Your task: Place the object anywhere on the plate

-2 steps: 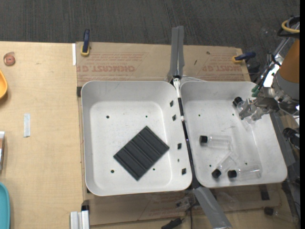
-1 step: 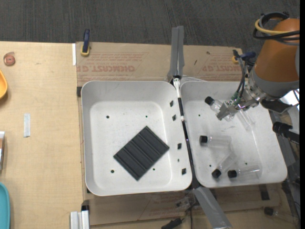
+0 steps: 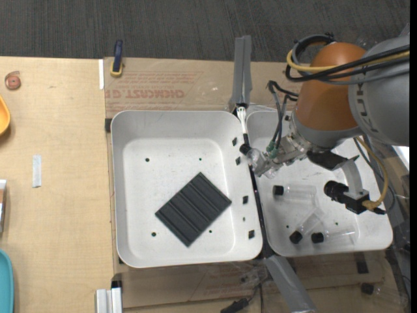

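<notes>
A dark grey ribbed rectangular plate [image 3: 193, 208] lies at a slant on the floor of the left bin [image 3: 130, 175]. Several small clear objects with black caps [image 3: 306, 230] lie in the right bin [image 3: 365, 240], near its front, and another one [image 3: 279, 190] sits further left. My gripper [image 3: 262, 163] hangs low at the left edge of the right bin, close to the divider between the bins, up and right of the plate. I see nothing clearly held in it.
A black cable fitting [image 3: 342, 195] sticks out over the right bin below the wrist. A blue-handled clamp [image 3: 117, 57] sits at the bench's back left. An orange item [image 3: 3, 119] and a teal item [image 3: 5, 285] lie at the far left edge.
</notes>
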Controlling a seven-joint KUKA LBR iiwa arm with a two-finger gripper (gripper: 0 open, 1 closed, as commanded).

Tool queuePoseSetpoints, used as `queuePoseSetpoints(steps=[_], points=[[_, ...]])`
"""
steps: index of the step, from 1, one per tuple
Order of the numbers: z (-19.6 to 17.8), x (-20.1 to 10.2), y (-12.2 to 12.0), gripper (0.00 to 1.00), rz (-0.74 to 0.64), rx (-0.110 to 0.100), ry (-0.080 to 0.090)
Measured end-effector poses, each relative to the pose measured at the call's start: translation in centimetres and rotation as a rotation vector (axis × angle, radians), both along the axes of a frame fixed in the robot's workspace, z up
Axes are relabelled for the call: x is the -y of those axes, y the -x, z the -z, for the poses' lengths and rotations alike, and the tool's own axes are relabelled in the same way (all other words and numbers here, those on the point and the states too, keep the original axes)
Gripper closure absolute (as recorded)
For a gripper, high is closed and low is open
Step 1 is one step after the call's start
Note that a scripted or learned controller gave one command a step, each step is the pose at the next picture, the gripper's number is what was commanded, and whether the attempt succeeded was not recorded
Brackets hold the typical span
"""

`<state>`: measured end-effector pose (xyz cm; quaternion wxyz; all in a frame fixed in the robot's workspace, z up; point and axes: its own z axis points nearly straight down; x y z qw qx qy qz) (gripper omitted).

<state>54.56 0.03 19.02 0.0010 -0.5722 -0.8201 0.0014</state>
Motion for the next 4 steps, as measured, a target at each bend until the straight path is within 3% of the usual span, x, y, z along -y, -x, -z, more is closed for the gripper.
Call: queuePoseSetpoints(steps=[1,2,3,4], points=[[3.6,-4.3,0.5,1.0,0.062,0.023,0.026],[-4.6,-6.9,2.9,1.0,-0.051,0.002,0.001],[-3.1,-5.0,4.8,1.0,-0.151,0.001,0.0],[-11.5,-3.9,-1.5,1.0,-0.569,0.002,-0.001]])
